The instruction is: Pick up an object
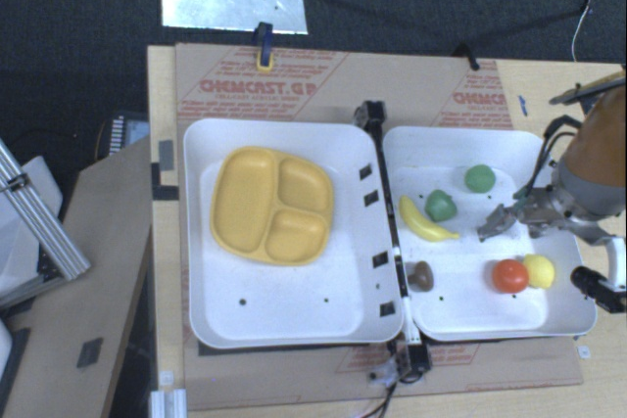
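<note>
Right bin [460, 323]: banana [427, 221] at left centre, green object [441, 206] touching it, green ball [479, 178] farther back, brown object [420, 276] near left, red ball [509, 276] touching yellow ball [539, 270] near right. Jaws [498, 222] hover right of the banana, holding nothing; their opening cannot be determined. Left bin [284, 323]: yellow divided plate [271, 205].

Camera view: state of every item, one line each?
yellow divided plate: flat in left bin, compartments bare
banana: lying in right bin beside green pepper
green pepper: resting on bin floor
green ball: resting apart, near back wall
brown piece: by the centre divider
red tomato: touching yellow lemon
gripper: low over right bin, nothing seen held
</note>
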You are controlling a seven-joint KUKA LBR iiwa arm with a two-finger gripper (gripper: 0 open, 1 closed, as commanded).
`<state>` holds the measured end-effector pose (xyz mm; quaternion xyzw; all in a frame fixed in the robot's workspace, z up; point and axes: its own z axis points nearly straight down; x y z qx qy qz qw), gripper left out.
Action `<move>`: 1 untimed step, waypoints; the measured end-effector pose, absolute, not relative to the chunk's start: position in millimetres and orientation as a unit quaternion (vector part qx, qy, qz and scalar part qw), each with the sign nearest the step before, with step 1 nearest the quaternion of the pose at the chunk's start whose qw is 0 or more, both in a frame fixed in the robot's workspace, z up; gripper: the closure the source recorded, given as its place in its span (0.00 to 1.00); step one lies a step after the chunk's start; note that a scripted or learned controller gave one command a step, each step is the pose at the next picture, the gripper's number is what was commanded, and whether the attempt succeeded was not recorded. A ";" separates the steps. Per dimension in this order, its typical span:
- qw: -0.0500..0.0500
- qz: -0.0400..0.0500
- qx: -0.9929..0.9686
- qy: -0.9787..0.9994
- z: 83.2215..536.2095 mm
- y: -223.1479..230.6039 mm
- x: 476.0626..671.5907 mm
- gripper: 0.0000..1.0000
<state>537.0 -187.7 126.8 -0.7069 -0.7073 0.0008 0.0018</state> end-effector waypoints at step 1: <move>-0.001 0.000 -0.707 -0.707 140.9 -188.9 538.5 1.00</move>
